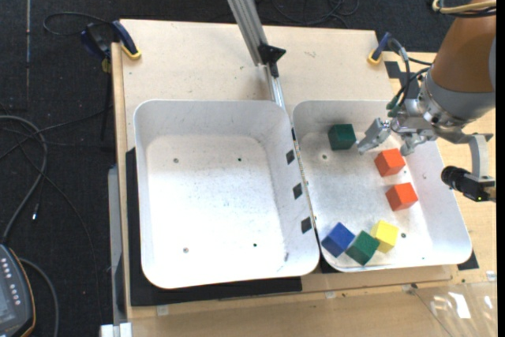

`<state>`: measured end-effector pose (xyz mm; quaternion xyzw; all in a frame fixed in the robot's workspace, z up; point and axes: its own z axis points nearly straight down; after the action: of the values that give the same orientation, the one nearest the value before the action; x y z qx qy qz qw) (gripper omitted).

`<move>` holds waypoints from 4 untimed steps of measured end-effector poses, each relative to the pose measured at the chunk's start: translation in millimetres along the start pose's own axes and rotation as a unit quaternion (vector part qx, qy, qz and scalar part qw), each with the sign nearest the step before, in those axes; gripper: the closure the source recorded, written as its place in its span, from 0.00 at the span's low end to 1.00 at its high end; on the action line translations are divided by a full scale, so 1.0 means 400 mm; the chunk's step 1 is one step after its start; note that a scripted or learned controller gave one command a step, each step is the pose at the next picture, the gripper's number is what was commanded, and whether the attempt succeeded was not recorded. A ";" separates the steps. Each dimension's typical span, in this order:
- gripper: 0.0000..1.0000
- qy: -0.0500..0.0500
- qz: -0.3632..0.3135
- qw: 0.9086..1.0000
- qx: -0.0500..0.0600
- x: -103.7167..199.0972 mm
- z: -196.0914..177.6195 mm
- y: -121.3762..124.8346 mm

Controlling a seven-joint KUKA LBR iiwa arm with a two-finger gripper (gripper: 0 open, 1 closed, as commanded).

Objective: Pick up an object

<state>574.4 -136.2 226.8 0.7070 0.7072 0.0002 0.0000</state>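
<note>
Arm: grey metal body with a glossy orange band above the wrist, reaching in from the right over the right bin
Gripper (392,139): two pale metallic fingers spread apart, nothing between them; one finger angles down-left toward the dark green cube, the other sits just above the upper orange cube
Upper orange cube (389,162): matte, blocky, flat-faced; lies just below the fingertips, whether it touches them cannot be told
Lower orange cube (402,196): same matte block shape, near the first one and apart from it, toward the bin's right wall
Dark green cube (342,136): squat dull block at the upper middle of the right bin, left of the gripper and clear of it
Blue cube (338,238): sharp-edged block at the front of the right bin, turned corner-on
Green cube (364,246): pressed in between the blue and yellow blocks, touching both as far as can be seen
Yellow cube (386,234): bright block at the right end of that front cluster
Right bin (442,245): shallow white tray with rounded corners, smooth plastic look, lightly speckled floor
Left bin (158,170): matching shallow white tray, floor flecked with fine dark specks and a few small dots
Bench (197,63): pale flat board with a slanted ribbed aluminium rail (237,0) crossing it
</note>
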 end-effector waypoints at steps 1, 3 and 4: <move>0.00 -0.001 -0.002 1.000 -0.001 0.009 0.271 0.238; 1.00 -0.001 -0.002 1.000 -0.001 0.062 0.302 0.268; 1.00 -0.001 0.001 1.000 -0.003 0.026 -0.006 0.146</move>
<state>632.9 -125.7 229.4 0.7078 0.7064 0.0015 0.0029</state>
